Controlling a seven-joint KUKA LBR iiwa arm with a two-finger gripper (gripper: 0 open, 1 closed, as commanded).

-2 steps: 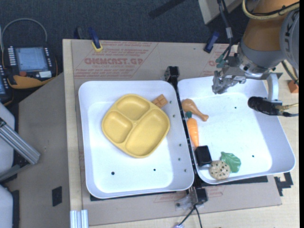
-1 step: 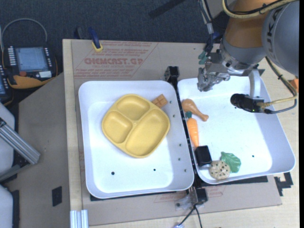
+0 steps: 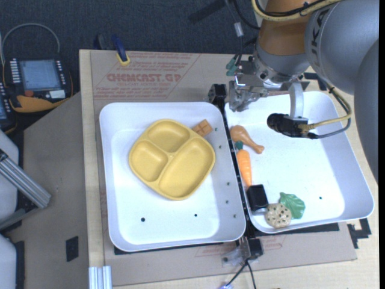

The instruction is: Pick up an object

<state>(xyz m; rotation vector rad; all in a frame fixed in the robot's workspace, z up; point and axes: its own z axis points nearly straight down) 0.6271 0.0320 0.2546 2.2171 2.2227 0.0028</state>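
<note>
Where bins meet, claw low.

Arm: cut off by top and right edges; upper links out of frame. Gripper: fingertips too small and dark to read, gap btwn them can't be judged. Right bin: far corner hidden behind arm and wrist. Small brown block: partly tucked behind rim of yellow plate; shape unclear. Black block: sits at the divide btwn bins, lower edge hard to separate from rim. Handheld screen unit, far left: cut by left edge, display blurred, unreadable.
</note>
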